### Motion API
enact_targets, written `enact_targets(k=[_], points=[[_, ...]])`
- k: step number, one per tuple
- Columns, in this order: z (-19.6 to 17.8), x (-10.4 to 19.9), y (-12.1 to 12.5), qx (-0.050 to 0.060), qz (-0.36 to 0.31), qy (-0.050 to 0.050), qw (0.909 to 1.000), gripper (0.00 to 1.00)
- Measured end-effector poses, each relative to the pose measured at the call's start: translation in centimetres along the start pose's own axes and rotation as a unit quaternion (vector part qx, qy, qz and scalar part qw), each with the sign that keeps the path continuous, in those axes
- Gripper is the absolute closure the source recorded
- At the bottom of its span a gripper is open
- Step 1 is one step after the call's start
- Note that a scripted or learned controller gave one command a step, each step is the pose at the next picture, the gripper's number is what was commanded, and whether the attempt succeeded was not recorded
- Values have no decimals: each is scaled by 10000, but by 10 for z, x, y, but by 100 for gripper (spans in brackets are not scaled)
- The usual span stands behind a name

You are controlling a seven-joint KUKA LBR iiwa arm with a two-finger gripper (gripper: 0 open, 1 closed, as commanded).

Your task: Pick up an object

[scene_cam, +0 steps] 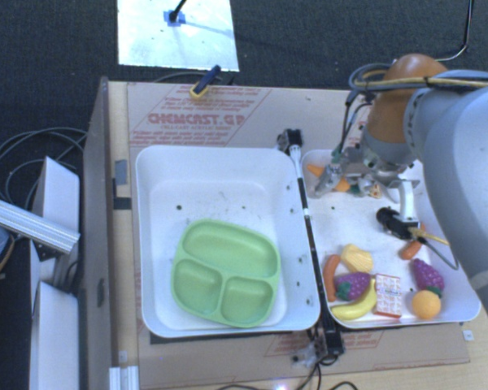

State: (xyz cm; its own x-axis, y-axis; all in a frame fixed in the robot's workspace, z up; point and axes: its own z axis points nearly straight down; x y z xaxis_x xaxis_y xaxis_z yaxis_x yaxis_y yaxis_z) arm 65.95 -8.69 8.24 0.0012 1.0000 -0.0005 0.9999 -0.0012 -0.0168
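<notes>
Two shallow white plastic bins sit side by side on the table [203, 112], which is topped with printed cardboard. The claw [338, 177] hangs low over the far corner of the right bin [346, 222], close to the rim shared with the left bin [211, 185]. We cannot tell from this angle whether the claw is spread or pressed together, and we see nothing held in it.

The likeliest target, a small orange toy piece [316, 169], lies just beside the claw on its left-bin side, tucked against the corner wall.

We judge three risks:
- The bin wall may block a clean descent.
- The smooth, rounded piece may squirt sideways under pressure.
- A closure slightly off-centre may catch only air.

The other toy food lies well apart from the claw, toward the near rim. It comprises a tapered carrot [332, 273], a knobbly purple grape cluster [352, 284], a curved banana [354, 307], a round orange fruit [426, 304] and a flat red-and-white card [388, 295]. The fruits look like glossy moulded plastic, and the card, lying flat, would be hard to pinch.

Across the shared rim from the claw, a matte pale-green divided plate [225, 273] with three wells rests in the left bin.
</notes>
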Motion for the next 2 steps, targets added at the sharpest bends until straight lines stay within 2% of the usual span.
enact_targets(k=[1,2], points=[[0,-6,-106,-83,-10,1,10000,0],[-1,3,-56,-97,-25,1,9999,0]])
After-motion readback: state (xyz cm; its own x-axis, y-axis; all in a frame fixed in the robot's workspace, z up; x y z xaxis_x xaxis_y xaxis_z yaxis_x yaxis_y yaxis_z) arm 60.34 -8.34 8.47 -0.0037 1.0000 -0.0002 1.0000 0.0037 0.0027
